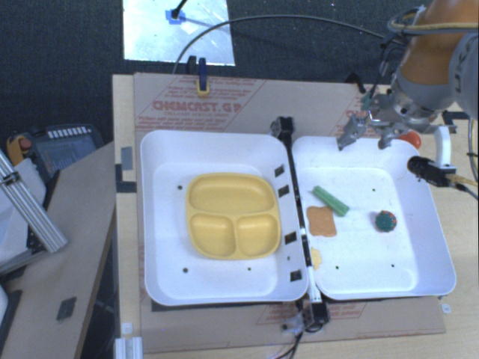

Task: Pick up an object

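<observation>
A: So, which step is this?

B: The approach, I'd judge. The end effector (367,134) hangs over the far edge of the right bin (426,275), its two fingers spread apart with nothing between them. No pick has been made yet.

A: And the candidates?

B: All in the right bin. One green stick (330,200) lies at a slant in the left part, with one flat orange piece (321,221) just on its near side. One small dark green round thing (385,221) sits further right, well apart from those two. There is also a small pale yellow bit (316,258) by the bin's left wall, though it is too small to name with confidence.

A: What about the left bin?

B: The left bin (161,275) holds one yellow divided plate (230,215) with three compartments, nothing in them.

A: What does the next move call for?

B: Picking a target, travelling nearward over it, then descending with the fingers astride it. The stick looks the easiest, if the fingers close across its narrow side. The orange piece lies flat and may slip under them.
</observation>
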Tool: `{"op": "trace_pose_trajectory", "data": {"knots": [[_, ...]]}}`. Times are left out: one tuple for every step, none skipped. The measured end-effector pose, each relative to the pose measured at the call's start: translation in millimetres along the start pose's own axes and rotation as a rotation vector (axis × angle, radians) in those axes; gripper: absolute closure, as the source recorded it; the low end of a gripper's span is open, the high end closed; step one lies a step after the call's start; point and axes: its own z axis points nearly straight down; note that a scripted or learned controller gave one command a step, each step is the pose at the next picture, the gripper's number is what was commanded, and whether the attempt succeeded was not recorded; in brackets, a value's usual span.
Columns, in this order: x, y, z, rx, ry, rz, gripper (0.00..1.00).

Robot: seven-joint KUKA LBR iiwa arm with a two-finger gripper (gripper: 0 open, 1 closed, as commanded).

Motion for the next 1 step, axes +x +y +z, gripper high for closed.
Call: {"op": "trace_pose_trajectory", "data": {"knots": [[0.1,2.2,-7.1,-0.012,-0.001,-0.002,0.0]]}}
